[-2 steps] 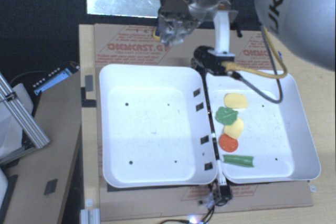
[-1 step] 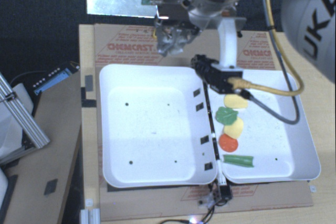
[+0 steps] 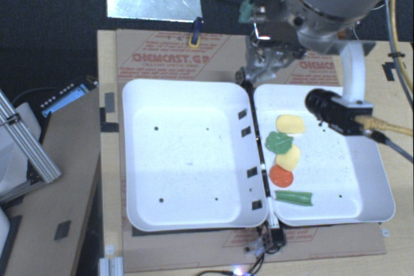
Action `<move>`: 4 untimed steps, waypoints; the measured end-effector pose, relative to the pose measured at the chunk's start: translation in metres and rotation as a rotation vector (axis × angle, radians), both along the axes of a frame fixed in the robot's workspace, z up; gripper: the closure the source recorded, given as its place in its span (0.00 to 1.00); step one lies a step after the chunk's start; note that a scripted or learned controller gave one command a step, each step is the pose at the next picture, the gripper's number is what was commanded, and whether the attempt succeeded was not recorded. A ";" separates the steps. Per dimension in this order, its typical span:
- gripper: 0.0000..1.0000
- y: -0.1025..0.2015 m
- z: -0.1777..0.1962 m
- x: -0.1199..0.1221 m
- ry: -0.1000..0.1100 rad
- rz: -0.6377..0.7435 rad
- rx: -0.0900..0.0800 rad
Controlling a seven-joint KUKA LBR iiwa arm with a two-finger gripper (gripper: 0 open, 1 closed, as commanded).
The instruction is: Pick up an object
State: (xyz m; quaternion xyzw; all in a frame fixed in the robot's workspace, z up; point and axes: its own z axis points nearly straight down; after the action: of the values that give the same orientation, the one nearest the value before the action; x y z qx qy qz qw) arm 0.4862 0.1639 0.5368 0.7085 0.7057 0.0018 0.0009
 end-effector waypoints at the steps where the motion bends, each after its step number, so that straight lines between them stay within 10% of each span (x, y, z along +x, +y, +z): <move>1: 1.00 0.035 -0.250 0.031 0.015 0.006 -0.006; 2: 1.00 0.052 -0.297 -0.002 0.010 0.009 -0.002; 3: 1.00 -0.012 -0.238 0.002 -0.004 -0.001 -0.001; 4: 1.00 0.058 -0.307 0.024 0.009 0.011 -0.001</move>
State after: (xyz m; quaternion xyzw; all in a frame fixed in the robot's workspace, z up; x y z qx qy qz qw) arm 0.5106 0.2218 0.2294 0.7045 0.7097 -0.0017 -0.0018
